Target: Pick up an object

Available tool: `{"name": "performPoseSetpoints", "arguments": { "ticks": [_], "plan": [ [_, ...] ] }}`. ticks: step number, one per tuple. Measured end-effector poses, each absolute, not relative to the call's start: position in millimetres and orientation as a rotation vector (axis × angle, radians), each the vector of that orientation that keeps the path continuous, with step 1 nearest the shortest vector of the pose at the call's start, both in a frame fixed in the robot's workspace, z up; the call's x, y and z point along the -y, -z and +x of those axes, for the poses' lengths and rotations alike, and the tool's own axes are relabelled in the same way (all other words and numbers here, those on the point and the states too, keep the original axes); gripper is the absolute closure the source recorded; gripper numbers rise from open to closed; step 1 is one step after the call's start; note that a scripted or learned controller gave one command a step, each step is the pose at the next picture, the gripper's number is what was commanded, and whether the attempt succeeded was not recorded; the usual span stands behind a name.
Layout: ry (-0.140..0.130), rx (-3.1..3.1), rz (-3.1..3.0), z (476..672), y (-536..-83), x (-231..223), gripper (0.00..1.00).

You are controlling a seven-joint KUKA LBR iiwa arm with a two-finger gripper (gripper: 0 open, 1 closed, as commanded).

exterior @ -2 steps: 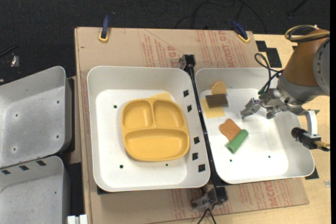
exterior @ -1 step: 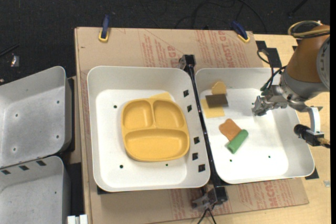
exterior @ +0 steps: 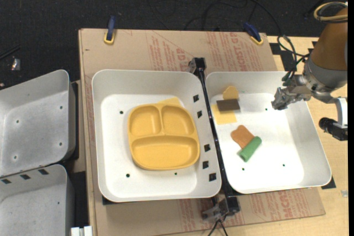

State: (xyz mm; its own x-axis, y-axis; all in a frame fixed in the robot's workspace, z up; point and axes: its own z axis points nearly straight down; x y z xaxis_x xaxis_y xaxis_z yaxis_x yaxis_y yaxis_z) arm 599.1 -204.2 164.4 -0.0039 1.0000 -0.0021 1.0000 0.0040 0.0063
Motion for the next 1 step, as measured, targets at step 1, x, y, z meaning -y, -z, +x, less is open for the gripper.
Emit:
{"name": "performPoseSetpoints", "arguments": {
  "ticks": [1],
  "plan": [
    [-0.003,-2.221,2.215,598.0,-207.7,206.9,1.00]
  ]
}}
